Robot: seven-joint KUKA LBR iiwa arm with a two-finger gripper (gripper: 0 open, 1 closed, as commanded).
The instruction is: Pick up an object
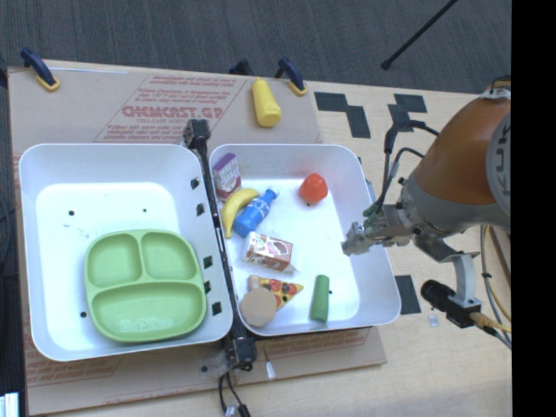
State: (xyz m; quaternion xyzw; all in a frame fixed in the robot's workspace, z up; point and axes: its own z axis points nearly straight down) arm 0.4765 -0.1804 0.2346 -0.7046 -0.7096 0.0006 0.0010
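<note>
1. I see the tool (pixel 354 240) at the right edge of the right bin (pixel 379 272), above the white floor near the wall. It is small and grey here — I cannot tell how it is set, and I see nothing in it.
2. Nearest to it, toward the bin's middle, lies the carton (pixel 268 251); beyond that, the blue bottle (pixel 254 215) and the banana (pixel 233 207) touching it.
3. Up and a little inward from the tool sits the red fruit (pixel 313 188), apart from the rest.
4. Below the tool, near the front wall, the green cylinder (pixel 321 298) lies; further in are the pizza slice (pixel 282 289) and a tan disc (pixel 257 307).
5. The purple cup (pixel 228 176) is in the far corner.
6. Well away, the left bin (pixel 52 181) holds a green tray (pixel 144 285); a yellow bottle (pixel 266 102) lies on the surface behind the bins.
</note>
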